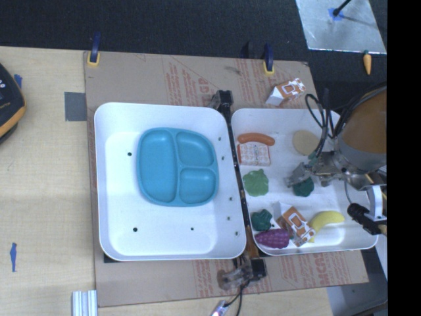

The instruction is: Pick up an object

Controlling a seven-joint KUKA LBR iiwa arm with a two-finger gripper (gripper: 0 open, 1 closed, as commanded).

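Note:
My gripper (301, 176) reaches in from the right and hangs low over the middle of the right bin (283, 118). A dark green object (304, 188) lies directly under its tip, touching it or nearly so. Around it in the same bin lie a tan round cookie (304, 141), a red sausage (256, 138), a waffle-patterned pack (254, 154), a light green vegetable (256, 182), a teal piece (262, 219), a purple eggplant (272, 238), an orange-and-white carton (296, 224) and a yellow banana (327, 220).
The left bin (112, 176) holds a blue divided plate (176, 166). A second small carton (286, 92) lies on the cardboard behind the right bin. Black cables (319, 114) loop above the wrist. A yellow-and-black device (8, 104) sits at the far left.

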